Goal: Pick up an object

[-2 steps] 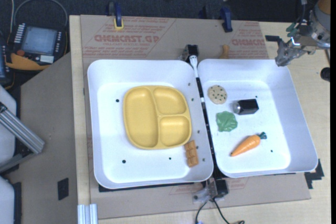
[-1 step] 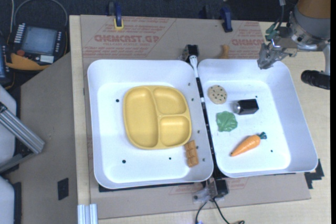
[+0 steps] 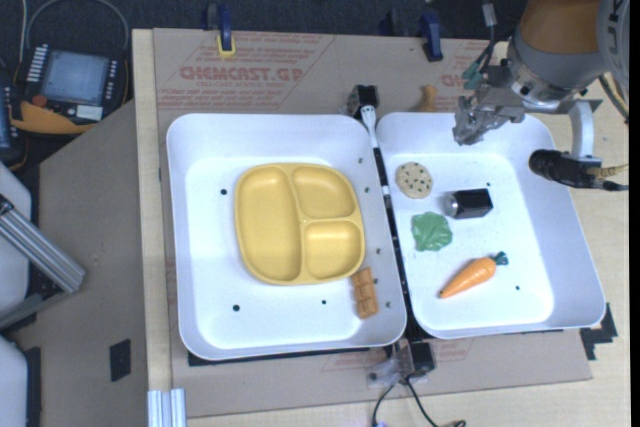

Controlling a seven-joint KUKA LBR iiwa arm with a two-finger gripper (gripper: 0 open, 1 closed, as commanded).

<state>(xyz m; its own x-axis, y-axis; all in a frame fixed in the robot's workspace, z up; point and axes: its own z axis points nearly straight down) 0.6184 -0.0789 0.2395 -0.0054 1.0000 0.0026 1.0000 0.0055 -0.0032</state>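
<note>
My gripper [image 3: 478,128] is over the far edge of the right bin [image 3: 560,300], near its back-left corner. Can't tell from this angle whether it's open or closed; nothing visibly in it. Candidate objects all sit in the right bin, apart from me: cookie [image 3: 413,179] nearest, toward the bin's left wall; small black-and-silver cylinder [image 3: 468,203] lying on its side just right of the cookie; green leafy piece [image 3: 432,231] just below those two; carrot [image 3: 472,276] further toward the near edge, lying at a slant, green top pointing up-right. Left bin [image 3: 195,215] holds a yellow divided plate [image 3: 298,221], three compartments, sitting flat in the middle. A small brown waffle-like piece [image 3: 365,292] lies just off the plate's near-right corner, on the bin floor.
</note>
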